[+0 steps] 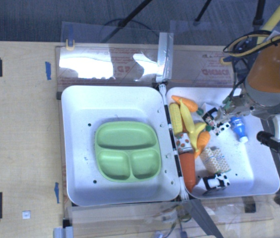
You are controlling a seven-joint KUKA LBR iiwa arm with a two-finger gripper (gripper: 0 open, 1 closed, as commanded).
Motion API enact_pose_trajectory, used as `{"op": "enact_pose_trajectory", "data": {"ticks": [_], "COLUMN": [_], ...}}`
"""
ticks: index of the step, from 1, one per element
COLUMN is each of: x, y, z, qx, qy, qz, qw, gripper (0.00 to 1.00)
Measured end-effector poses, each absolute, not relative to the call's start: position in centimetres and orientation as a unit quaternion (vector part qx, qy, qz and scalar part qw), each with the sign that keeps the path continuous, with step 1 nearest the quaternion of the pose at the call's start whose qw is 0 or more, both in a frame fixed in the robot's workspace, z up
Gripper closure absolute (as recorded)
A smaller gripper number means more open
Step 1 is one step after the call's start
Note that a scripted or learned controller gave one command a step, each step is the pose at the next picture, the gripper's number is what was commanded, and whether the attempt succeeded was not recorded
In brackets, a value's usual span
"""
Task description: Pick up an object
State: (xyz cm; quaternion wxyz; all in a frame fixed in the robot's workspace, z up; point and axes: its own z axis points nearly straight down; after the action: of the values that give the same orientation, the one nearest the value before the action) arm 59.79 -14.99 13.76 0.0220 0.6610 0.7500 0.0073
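The tool (223, 114) is hanging low over the right bin (259, 175), by a blue bottle (239, 130); can't tell how it's set. The toys are sitting in that bin: corn (175, 118), a banana (189, 123), a carrot (187, 168) and a cow (215, 181). The left bin (75, 133) is holding a green tray (127, 150). The wooden table (18, 133) is wearing black and blue tape marks, and dark carpet (55, 4) is showing behind.

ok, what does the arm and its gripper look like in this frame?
The arm is grey with a broad orange band above the wrist. Yellow and black cables loop over its top. The gripper is a small metallic assembly with dark parts, hanging over the right bin.
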Motion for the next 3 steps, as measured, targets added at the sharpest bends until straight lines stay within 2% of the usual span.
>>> {"op": "enact_pose_trajectory", "data": {"ticks": [1,2,3], "x": [66.2,66.2,63.2], "y": [-9.6,-9.6,-12.1], "z": [23.3,23.3,11.1], "qx": [0.654,0.654,0.662], "qy": [0.756,0.756,0.750], "qz": [0.0004,0.0001,0.0011], "qw": [0.002,0.001,0.003], "gripper": [1.00,0.00,0.00]}}
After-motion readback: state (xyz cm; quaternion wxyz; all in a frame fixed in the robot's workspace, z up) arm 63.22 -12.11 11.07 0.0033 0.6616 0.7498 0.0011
